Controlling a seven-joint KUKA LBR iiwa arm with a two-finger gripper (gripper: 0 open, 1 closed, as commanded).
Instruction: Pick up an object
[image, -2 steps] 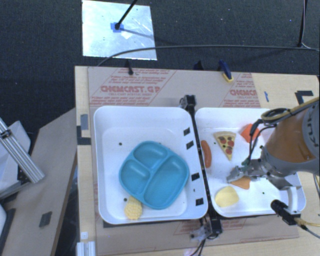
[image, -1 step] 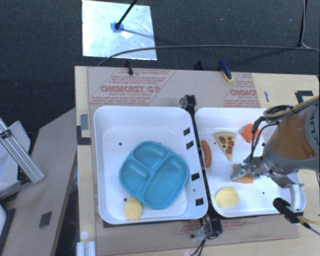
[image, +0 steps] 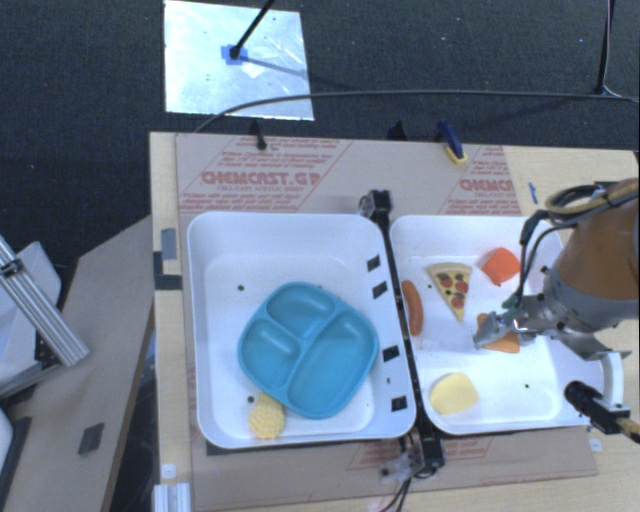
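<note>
Progress: we judge the pick unfinished; nothing is lifted yet.
Pincer: our pincer (image: 490, 335) is low in the right bin (image: 545, 410), at an orange piece (image: 506, 344); whether it is apart or clamped we cannot tell.
Other picks: pizza (image: 452, 286), sausage (image: 412, 306), yellow piece (image: 453, 393) lie free.
Writing: the surface (image: 300, 170) reads "CHEMCAST GP" in red.
</note>
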